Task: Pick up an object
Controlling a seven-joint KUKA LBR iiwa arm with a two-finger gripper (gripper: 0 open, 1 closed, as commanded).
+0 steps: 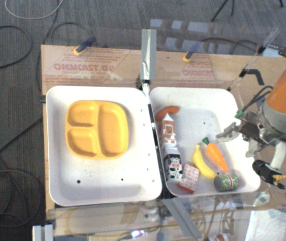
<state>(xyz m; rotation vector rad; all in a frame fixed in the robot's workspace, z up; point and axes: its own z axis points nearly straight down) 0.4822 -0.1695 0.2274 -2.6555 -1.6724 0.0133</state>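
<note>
Pincer point(229, 133) state indeterminate, hovering beside carrot point(216, 156). Risk: carrot touches banana point(201, 161); a descent may nudge both, spoiling the grasp.

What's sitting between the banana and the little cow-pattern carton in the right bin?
In the camera view, only bare white bin floor lies between the banana and the cow-pattern carton; the red-and-white packet sits just below that gap.

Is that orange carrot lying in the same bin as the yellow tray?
No, the carrot lies in the right bin beside the banana, while the yellow tray sits in the left bin.
</note>
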